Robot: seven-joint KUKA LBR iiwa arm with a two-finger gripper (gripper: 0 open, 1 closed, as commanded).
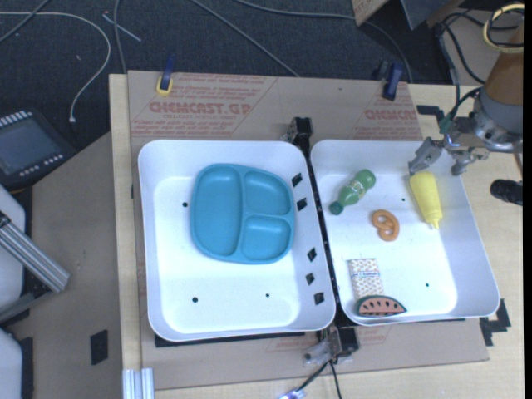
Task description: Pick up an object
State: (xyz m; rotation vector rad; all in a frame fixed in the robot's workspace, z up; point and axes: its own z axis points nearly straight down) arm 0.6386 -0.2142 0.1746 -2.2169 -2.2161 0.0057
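The left bin (166, 298) is mostly taken up by a blue divided plate (243, 213), with open floor left along the front and left side. In the right bin (465, 281), the middle is crowded by a green bottle (353, 190), pretzel (385, 224) and yellow corn (426, 198); a wrapped packet (364, 276) and watermelon slice (381, 307) block the front-left corner. Free room is found at the front right.

Both white bins (166, 289) look like smooth, faintly glossy plastic, and so does the blue divided plate (243, 213). The bench top (249, 102) under them is matt brown paper printed in red, and the gripper (440, 155) shows bare, shiny metal.
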